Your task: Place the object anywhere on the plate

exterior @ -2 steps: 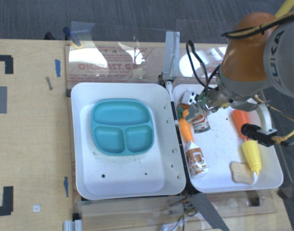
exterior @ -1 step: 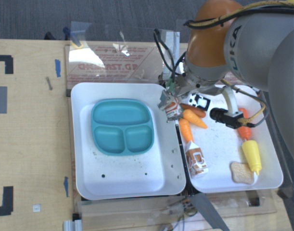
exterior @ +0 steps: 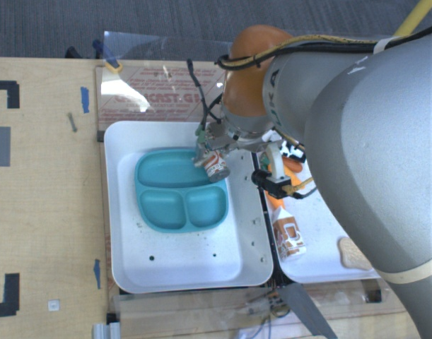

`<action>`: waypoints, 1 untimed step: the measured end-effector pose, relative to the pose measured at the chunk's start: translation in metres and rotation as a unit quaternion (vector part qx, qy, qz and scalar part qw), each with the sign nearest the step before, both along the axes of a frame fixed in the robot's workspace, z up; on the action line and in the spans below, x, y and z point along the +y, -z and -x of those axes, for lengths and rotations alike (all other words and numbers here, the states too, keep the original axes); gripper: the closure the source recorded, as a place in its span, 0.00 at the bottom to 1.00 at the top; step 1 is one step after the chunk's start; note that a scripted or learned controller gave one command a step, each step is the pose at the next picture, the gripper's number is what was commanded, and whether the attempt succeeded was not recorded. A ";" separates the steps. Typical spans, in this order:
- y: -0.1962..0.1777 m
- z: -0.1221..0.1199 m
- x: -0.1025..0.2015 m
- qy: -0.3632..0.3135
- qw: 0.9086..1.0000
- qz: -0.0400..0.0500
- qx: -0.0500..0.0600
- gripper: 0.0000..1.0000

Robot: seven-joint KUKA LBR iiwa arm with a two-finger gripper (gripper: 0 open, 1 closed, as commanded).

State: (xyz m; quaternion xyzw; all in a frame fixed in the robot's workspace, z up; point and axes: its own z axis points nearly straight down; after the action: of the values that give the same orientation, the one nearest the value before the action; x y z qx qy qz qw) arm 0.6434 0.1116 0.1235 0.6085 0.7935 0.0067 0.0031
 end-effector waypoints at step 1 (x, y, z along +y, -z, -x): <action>0.008 0.003 -0.001 0.000 1.000 0.002 0.005 0.00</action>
State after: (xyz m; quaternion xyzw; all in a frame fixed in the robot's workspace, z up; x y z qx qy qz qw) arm 0.6403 0.1101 0.1152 0.6086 0.7935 0.0017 0.0004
